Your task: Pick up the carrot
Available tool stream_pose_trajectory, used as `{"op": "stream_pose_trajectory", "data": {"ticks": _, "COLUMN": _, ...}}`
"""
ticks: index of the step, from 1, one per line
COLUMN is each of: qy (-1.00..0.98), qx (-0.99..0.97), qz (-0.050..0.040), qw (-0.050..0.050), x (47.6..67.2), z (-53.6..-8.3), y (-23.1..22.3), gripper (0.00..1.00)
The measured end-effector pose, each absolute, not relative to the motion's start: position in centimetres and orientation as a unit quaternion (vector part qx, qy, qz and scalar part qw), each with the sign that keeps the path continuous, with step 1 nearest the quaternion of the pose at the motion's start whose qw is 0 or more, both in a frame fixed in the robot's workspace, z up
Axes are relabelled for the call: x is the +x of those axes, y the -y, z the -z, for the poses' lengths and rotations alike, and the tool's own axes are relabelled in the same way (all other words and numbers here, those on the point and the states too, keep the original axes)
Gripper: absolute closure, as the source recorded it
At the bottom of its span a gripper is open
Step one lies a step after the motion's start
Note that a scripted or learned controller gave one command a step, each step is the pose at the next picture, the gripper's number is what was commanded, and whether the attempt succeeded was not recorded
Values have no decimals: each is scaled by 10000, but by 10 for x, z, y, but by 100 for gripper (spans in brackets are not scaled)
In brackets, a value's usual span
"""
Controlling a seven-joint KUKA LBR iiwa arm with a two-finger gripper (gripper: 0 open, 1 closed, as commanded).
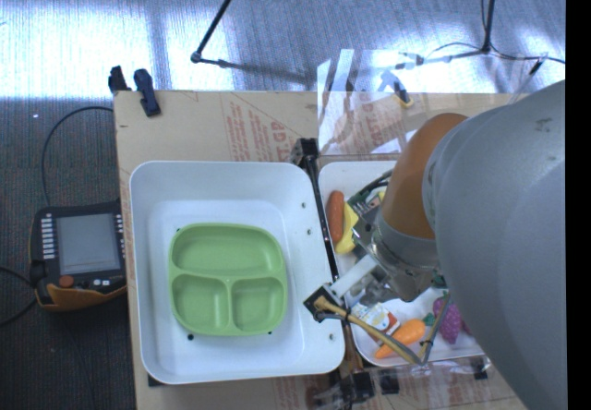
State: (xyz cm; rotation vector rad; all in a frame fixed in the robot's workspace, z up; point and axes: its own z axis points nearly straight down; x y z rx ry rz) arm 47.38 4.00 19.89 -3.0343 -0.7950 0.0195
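The carrot [404, 335] is a small orange piece lying near the front edge of the right bin [362, 170]. My gripper [382, 290] hangs over the middle of that bin, just behind and to the left of the carrot. The grey arm and its orange band cover most of the bin.
In the right bin a red sausage [335, 211] and a yellow banana [348, 229] lie at the back left, with purple grapes [450, 320] and a small white item [373, 316] beside the carrot. The left bin [148, 214] holds a green divided plate [228, 278].
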Motion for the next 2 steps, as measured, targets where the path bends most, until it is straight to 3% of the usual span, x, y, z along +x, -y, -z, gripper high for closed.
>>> {"op": "stream_pose_trajectory", "data": {"ticks": 1, "qy": 1014, "qx": -9948, "qz": -34, "qw": 4, "x": 475, "z": -213, "y": -61, "gripper": 100}}
{"op": "stream_pose_trajectory", "data": {"ticks": 2, "qy": 2122, "qx": -9772, "qz": -63, "qw": 29, "x": 473, "z": -185, "y": -70, "gripper": 100}}
